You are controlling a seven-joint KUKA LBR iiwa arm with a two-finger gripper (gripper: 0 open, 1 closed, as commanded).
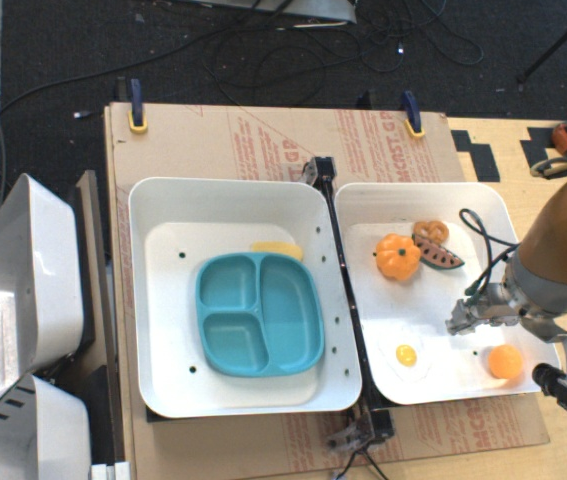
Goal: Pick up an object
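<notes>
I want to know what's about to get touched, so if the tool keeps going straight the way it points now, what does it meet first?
The tool points toward the picture's left, low over the right bin. That line crosses bare bin floor, passing between the orange pumpkin toy and the fried egg, so it probably meets the bin's left wall first. Height is unclear.

Two bins (153, 268), one tray (259, 314), five foods (399, 256)

The arm (563, 258) reaches in from the right, its gripper (468, 320) lowered toward the near right.
</notes>
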